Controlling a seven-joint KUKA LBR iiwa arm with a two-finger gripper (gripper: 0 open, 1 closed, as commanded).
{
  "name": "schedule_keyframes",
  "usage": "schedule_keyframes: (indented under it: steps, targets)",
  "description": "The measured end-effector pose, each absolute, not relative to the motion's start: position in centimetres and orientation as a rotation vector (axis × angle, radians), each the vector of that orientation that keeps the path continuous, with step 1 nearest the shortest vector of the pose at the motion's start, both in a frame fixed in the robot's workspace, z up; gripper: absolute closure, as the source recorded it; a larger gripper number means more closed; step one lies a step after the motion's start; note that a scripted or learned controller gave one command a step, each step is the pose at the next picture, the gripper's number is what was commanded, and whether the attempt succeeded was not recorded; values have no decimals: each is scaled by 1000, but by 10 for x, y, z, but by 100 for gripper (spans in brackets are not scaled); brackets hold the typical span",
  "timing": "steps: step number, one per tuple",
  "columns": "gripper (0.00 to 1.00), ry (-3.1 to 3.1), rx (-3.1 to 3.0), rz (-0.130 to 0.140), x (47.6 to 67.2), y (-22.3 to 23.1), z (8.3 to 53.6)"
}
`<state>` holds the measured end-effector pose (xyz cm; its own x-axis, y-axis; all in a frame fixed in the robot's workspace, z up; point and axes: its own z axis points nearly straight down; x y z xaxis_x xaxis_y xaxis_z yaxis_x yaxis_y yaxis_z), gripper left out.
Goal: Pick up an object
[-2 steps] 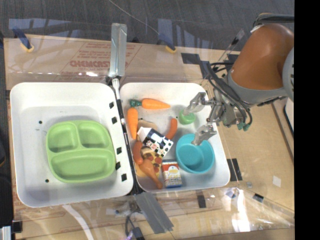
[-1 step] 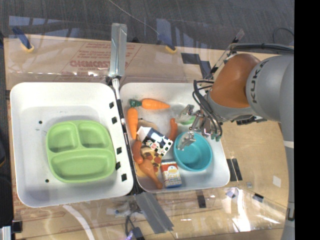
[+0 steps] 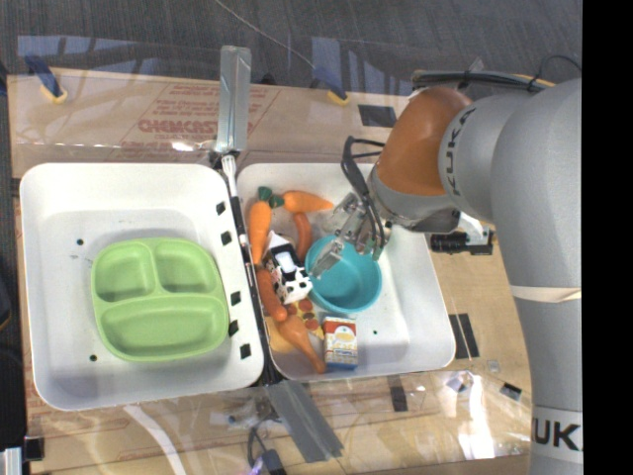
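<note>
I see the arm (image 3: 475,166) reaching in from the right edge of the tabletop (image 3: 129,117), wrist bent down over the right bin (image 3: 420,310). The jaws (image 3: 341,243) sit low over the teal bowl (image 3: 346,277) — at its upper left rim, tips touching or just above it. Whether the jaws are apart or together I cannot tell; the metal fingers blur into the bowl edge, and I see nothing clearly clamped between them.

Right bin contents: teal bowl near the middle, orange carrots (image 3: 259,228) piled along the bin's left wall, another carrot-like piece (image 3: 307,203) near the far left corner, a black-and-white cow toy (image 3: 289,277) just left of the bowl and touching it, and a small orange-and-white carton (image 3: 340,344) near the front edge, just below the bowl. More orange pieces (image 3: 297,336) lie by the front left corner.

Left bin (image 3: 49,226) — a green divided plate (image 3: 158,299) lies flat in the middle, well apart from the jaws.
</note>
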<state>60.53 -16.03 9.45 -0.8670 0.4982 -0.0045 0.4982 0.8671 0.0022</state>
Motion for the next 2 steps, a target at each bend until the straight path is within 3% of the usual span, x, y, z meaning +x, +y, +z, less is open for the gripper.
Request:
schedule_keyframes:
  steps: [1,2]
  targets:
    - [100,3029,798,-9,607,-163,108]
    - [100,2812,1360,-22,635,-153,101]
